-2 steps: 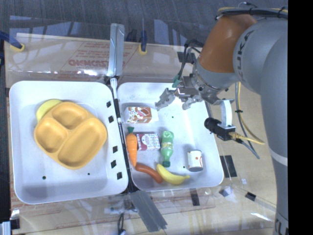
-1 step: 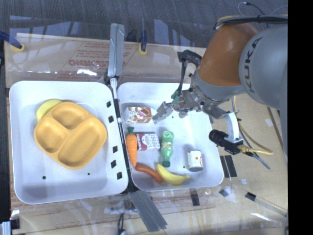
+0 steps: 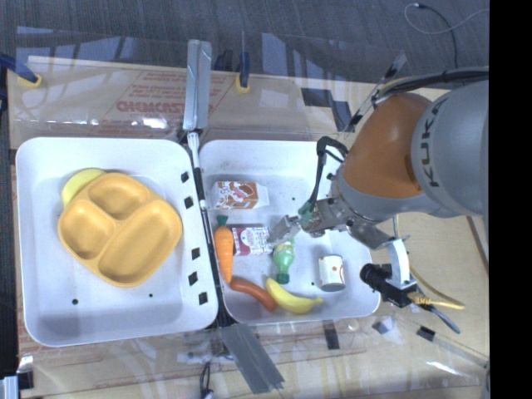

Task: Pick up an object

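Note:
My gripper (image 3: 285,227) hangs low over the middle of the right bin (image 3: 291,158), reaching in from the right. Just below it stands a small green bottle (image 3: 283,259), and a red and white packet (image 3: 249,239) lies at its left tip. A white and red carton (image 3: 238,194) lies further back. An orange carrot (image 3: 224,253), a red-brown sausage (image 3: 252,293) and a yellow banana (image 3: 293,298) lie along the bin's front left. A white can (image 3: 331,273) stands to the front right, under the wrist.
The left bin (image 3: 41,306) holds a yellow divided plate (image 3: 120,227) with a pale yellow-green item (image 3: 77,183) tucked behind it. A metal bar (image 3: 196,90) runs along the divide between the bins. The arm's grey and orange body (image 3: 399,156) covers the right bin's right side.

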Action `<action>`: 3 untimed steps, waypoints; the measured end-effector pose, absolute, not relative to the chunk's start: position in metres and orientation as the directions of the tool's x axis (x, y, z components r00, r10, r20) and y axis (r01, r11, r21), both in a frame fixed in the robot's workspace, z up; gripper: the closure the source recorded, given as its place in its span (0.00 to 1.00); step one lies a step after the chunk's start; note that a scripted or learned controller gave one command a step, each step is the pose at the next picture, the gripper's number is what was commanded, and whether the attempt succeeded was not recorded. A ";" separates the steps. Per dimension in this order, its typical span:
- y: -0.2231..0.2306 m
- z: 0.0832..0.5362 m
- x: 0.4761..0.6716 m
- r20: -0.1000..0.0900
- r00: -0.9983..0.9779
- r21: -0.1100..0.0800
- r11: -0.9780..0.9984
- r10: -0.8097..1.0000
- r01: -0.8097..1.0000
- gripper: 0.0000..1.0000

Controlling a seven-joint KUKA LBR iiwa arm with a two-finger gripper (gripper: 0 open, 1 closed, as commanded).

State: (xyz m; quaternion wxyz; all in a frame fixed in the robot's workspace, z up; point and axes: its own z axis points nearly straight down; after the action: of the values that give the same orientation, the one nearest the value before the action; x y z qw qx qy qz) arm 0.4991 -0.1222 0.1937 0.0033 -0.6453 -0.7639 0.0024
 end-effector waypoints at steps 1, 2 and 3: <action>-0.151 0.098 0.494 0.004 -0.182 -0.008 0.182 0.983 0.983 0.00; -0.151 0.104 0.494 0.006 -0.188 -0.014 0.188 0.982 0.982 1.00; -0.061 0.235 0.524 0.002 -0.182 -0.006 0.182 0.983 0.983 1.00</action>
State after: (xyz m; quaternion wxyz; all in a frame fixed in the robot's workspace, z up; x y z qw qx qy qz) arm 0.5243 -0.0605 0.2354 0.0026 -0.6396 -0.7687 0.0018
